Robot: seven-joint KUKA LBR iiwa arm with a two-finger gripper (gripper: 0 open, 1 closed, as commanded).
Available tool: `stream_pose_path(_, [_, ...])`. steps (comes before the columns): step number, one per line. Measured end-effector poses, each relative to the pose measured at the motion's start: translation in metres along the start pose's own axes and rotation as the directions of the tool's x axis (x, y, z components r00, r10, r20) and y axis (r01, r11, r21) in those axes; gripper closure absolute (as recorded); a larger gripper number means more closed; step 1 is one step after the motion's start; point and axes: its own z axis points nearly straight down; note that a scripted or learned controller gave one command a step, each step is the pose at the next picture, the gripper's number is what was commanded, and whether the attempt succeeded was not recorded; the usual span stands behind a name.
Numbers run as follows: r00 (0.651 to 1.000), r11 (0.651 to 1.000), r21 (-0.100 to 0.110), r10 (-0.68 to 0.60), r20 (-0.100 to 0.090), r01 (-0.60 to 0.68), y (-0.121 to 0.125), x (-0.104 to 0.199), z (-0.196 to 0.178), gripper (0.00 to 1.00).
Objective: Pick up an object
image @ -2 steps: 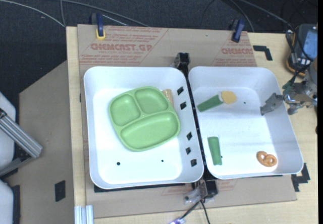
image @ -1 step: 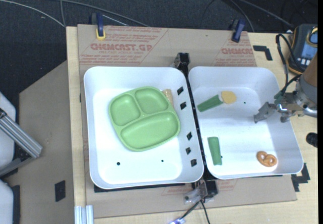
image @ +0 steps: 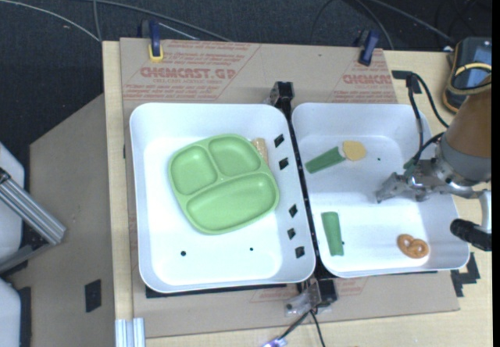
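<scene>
The bench (image: 195, 64) is a brown board printed with red lettering, clamped at its far edge by two blue clamps (image: 155, 37). It bears two shallow white bins side by side, meeting along a black divider (image: 293, 173).

The left bin (image: 156, 259) holds a green sectioned plate (image: 224, 182), three compartments, lying flat just left of the divider. A small tan item (image: 258, 148) shows at the plate's far right corner, partly hidden; its kind cannot be told.

The right bin (image: 375, 123) lies on the other side of the divider. The arm enters over this bin's right wall, and the gripper (image: 388, 190) points toward the divider, above the bin floor. How far the jaws stand apart cannot be told from this view; nothing is seen between them.

Objects in the right bin, largest first: a green stick (image: 323, 159), tilted, just right of the divider at the far end; a green block (image: 333, 232), near the divider at the near end; a yellow rounded piece (image: 354, 151), touching the stick's far tip; a brown pretzel (image: 412, 246), farthest from the divider, near the front right corner.
</scene>
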Motion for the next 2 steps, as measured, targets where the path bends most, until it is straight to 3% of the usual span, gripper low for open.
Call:
stream_pose_path(1, [1.0,1.0,-0.004,0.001,0.002,-0.001,0.0,0.001,0.003,0.0])
stream_pose_path(2, [1.0,1.0,-0.007,0.001,0.003,-0.001,0.001,0.001,-0.008,1.0])
